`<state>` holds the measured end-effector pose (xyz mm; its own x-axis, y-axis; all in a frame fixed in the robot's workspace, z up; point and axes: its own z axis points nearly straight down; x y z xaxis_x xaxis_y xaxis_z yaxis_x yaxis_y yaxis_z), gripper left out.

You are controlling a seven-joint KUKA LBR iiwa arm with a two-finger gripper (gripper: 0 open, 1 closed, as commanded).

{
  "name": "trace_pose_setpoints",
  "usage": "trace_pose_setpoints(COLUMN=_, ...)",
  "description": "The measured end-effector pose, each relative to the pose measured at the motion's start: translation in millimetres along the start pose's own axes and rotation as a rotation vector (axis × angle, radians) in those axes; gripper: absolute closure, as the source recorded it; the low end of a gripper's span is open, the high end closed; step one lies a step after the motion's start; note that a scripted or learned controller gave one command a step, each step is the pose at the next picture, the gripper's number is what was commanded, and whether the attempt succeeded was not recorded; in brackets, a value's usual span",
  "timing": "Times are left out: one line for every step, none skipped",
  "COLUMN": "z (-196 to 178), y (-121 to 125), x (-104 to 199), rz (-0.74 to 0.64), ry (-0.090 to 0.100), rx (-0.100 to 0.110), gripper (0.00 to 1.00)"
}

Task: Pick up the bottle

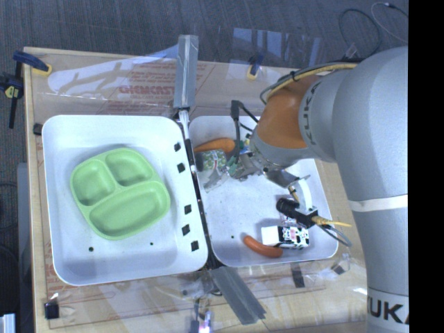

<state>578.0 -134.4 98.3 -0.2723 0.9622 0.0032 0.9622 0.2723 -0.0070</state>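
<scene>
The left bin (62, 186) holds a green divided plate (119, 191). In the right bin (236, 214), at its far left corner, lies the bottle (214, 162), a clear crinkled thing with a greenish label, on its side beside an orange carrot-like piece (215, 144). The gripper (239, 166) sits right against the bottle; how far it is open, I cannot tell. The pick looks unfinished: the bottle rests on the bin floor, not lifted. Nearer right lie a sausage (262, 245) and a small box (293, 234).
</scene>
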Motion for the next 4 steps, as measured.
trace_pose_setpoints(z=9.3, y=53.5, x=-27.0, rz=-0.174, ry=0.001, rx=0.000, gripper=0.00)
trace_pose_setpoints(z=9.9, y=45.2, x=-90.7, rz=-0.479, ry=0.016, rx=0.014, gripper=0.00)
trace_pose_setpoints(z=-85.7, y=46.5, x=-93.2, rz=-0.459, ry=-0.003, rx=-0.005, gripper=0.00)
trace_pose_setpoints(z=8.9, y=51.7, x=-93.0, rz=-0.435, ry=-0.002, rx=-0.002, gripper=0.00)
